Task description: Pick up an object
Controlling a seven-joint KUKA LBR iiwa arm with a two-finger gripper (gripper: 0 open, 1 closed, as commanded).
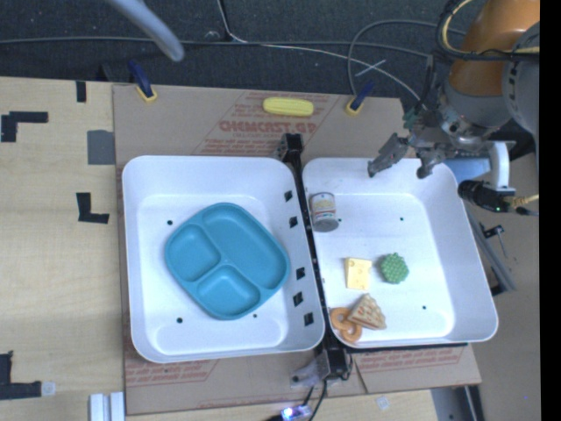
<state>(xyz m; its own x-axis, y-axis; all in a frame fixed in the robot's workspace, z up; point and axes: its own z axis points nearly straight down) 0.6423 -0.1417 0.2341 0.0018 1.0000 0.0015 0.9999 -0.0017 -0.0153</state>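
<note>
Green object (394, 268) lies below the spread-fingered, empty gripper (402, 166).

A yellow banana-like piece (287, 106) lies on the cardboard sheet (237, 125) off to the tool's left, with blue clamps (143, 83) pinning that sheet's far edge.

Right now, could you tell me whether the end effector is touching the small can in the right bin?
Apart. The camera view shows the end effector open over the bin's far edge, with bare white floor between it and the small can.
</note>
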